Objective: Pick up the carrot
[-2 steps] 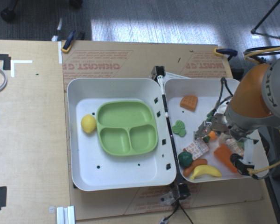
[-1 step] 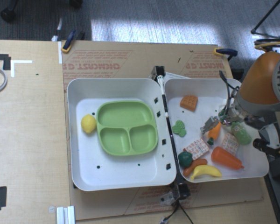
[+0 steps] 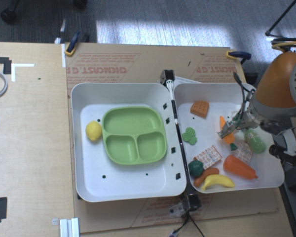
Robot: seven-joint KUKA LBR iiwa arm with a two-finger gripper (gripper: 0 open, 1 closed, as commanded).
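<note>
Two orange bits (image 3: pixel 225 130) and a green bottle (image 3: pixel 255 143) crowd the claw (image 3: pixel 230 128); its state unreadable.

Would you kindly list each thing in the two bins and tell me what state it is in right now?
green tray: flat in left bin, compartments bare
lemon: on left bin floor, touching the tray's left edge
carrot: lying in right bin, not gripped
banana: lying at right bin's front edge
waffle: flat, near right bin's back
gripper: low in right bin, over a small orange piece
</note>
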